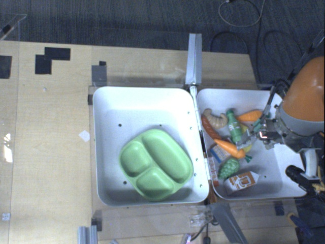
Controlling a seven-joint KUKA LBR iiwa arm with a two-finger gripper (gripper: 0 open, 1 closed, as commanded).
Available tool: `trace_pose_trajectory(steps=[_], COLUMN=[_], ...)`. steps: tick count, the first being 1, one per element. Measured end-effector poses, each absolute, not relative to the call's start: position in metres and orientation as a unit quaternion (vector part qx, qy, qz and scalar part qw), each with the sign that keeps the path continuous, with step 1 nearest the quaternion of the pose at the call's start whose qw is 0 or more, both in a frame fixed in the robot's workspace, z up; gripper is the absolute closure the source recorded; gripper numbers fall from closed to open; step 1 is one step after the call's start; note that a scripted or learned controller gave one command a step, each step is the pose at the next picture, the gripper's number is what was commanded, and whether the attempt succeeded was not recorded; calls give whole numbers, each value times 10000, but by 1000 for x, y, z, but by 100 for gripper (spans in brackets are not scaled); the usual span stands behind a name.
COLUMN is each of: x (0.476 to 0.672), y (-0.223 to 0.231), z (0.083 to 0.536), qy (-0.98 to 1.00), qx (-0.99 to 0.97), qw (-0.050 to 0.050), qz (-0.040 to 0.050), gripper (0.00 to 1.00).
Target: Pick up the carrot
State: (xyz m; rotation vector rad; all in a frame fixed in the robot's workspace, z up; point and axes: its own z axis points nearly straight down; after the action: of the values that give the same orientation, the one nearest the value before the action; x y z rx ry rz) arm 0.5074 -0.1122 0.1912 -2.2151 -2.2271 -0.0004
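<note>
So the left bin (104, 151) has just one thing in it, a green divided plate (156, 163) with three compartments, sitting toward the 5 o'clock part of the bin and turned at a bit of an angle. The bin floor around it is bare white.

A metal rail (193, 60) runs up from where the two bins meet, heading to 12 o'clock.

The right bin (284, 179) is where all the clutter is. Hugging its left wall there's a reddish sausage-looking thing (208, 127), with a beige knobbly piece (219, 119) at its 1 o'clock. A green bottle (234, 126) lies just right of those. The carrot (229, 148) is near the middle-left of this bin, lying flat, orange body pointing toward 10 o'clock and the green top toward 4 o'clock. It's just below the bottle, and nothing is holding it. At its 6 o'clock is a green bumpy veggie (228, 167), and at 5 o'clock from that a small brown and white carton (243, 180). There's a second orange item (250, 116) up at 1 o'clock from the carrot, next to the arm's tooling.

The gripper (261, 131) sits at 3 o'clock from the carrot, close but apart from it. Honestly can't tell how its fingers stand, it's too dark and small. The arm's big orange band (307, 90) bulges in at the right.
</note>
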Motion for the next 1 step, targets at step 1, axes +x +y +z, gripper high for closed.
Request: trace_pose_trajectory(steps=[1], x=[543], y=[-94], z=[100], qy=[-7639], qx=[-6453], qw=[-64], qz=[-51], gripper=[0])
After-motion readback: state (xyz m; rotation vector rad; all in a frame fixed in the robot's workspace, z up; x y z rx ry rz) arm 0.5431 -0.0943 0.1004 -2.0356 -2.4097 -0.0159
